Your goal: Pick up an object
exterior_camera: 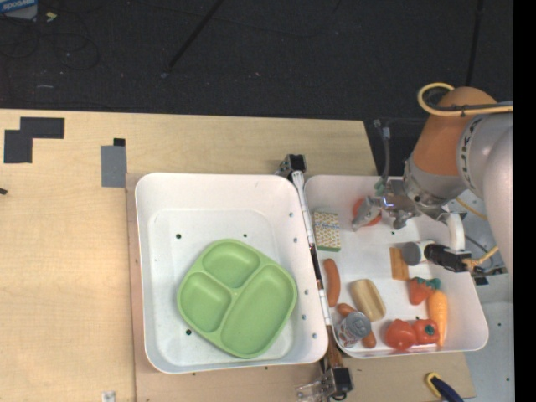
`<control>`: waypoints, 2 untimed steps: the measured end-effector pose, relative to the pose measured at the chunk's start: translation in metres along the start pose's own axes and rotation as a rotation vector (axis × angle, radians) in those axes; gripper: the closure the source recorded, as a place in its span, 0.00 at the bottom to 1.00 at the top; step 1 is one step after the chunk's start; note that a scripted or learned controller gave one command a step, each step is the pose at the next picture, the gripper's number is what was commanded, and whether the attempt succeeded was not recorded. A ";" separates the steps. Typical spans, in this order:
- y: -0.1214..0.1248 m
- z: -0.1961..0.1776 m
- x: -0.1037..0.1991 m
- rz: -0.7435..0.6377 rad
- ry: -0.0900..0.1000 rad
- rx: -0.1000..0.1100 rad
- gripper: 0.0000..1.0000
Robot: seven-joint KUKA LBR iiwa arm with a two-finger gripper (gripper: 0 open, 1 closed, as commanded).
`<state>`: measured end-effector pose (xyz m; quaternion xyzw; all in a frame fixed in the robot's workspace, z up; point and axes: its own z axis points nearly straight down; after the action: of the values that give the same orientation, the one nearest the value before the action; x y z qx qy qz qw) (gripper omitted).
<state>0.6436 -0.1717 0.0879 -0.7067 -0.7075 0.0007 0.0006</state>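
The gripper (378, 208) hangs low over the far end of the right bin (477, 329), and I cannot tell how it stands. Just beside it, toward the left bin (155, 199), lies a small reddish object (365, 210). Nearer us in the right bin: a hot dog bun (367, 299), a carrot (437, 311), a tomato (400, 334). A green divided plate (238, 297) sits in the left bin

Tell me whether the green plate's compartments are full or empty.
Empty: all three compartments of the green plate show bare green, and it lies flat in the left bin.
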 end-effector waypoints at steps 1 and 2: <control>-0.004 -0.007 -0.001 0.000 0.004 0.021 1.00; -0.001 -0.009 -0.001 -0.001 0.002 0.007 0.00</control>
<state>0.6427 -0.1724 0.0970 -0.7065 -0.7077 0.0026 0.0036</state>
